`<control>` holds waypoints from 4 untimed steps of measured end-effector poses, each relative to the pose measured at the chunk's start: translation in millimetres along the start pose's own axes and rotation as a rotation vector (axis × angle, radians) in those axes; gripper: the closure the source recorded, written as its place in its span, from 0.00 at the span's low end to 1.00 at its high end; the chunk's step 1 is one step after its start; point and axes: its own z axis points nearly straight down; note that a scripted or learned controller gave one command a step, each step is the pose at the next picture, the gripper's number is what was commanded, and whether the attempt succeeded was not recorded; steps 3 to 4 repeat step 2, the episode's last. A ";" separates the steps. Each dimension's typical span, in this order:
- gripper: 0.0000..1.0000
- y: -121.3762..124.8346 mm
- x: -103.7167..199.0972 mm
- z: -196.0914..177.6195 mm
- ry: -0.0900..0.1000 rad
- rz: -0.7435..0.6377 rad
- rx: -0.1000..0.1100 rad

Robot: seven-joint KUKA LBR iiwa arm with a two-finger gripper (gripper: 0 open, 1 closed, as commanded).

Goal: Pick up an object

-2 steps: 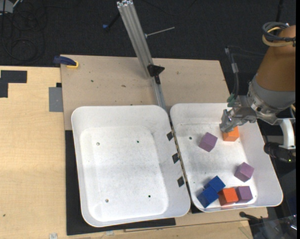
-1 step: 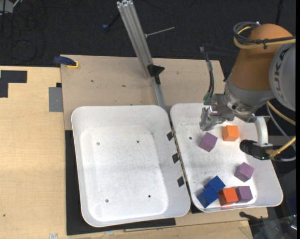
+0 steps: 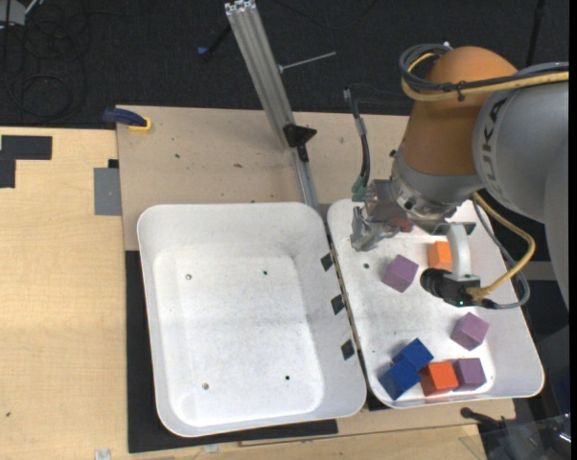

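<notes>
We see the gripper (image 3: 365, 226) low at the far end of the right bin (image 3: 519, 377), nothing visible between its narrow-set fingers; the nearest purple cube (image 3: 400, 272) sits just beside it. We judge the approach underway: the next move must centre over that cube.

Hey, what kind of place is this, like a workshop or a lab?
Most likely a robotics lab bench: a grey and orange arm reaches over two white bins, one holding coloured blocks, with loose cables lying behind the bench.

I count three purple blocks (image 3: 400, 273), two blue blocks (image 3: 413, 355), two orange blocks (image 3: 441, 378), and two white bins (image 3: 150, 228).
</notes>
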 end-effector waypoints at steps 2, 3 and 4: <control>1.00 27.4 94.4 11.0 0.000 -0.001 -0.003; 1.00 27.4 94.4 11.0 0.000 -0.001 -0.003; 1.00 27.4 94.4 11.0 0.000 -0.001 -0.003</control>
